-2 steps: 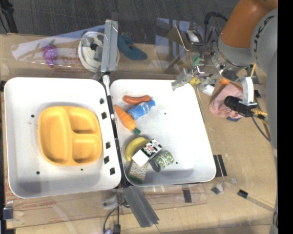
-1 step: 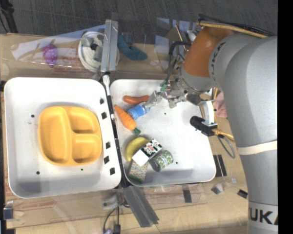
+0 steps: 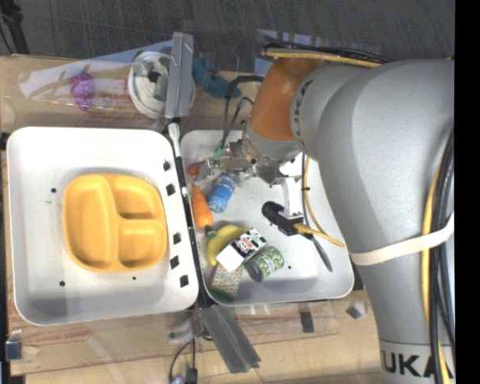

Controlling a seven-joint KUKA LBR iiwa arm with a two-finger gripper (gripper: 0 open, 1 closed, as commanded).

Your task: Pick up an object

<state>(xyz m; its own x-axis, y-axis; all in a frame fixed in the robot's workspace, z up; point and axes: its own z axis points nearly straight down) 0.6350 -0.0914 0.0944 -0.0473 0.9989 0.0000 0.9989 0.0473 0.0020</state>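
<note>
Robotics lab: KUKA arm (image 3: 384, 158) over wood bench (image 3: 32, 78) w/ two white bins (image 3: 32, 294), loose cables (image 3: 156, 82), dark carpet (image 3: 80, 6) behind.

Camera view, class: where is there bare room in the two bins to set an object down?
Left bin: bare floor rings the yellow divided tray, widest along the near edge. Right bin: crowded on its left side with the carrot, blue bottle, banana and can; a bare patch lies by its near-right corner.
</note>
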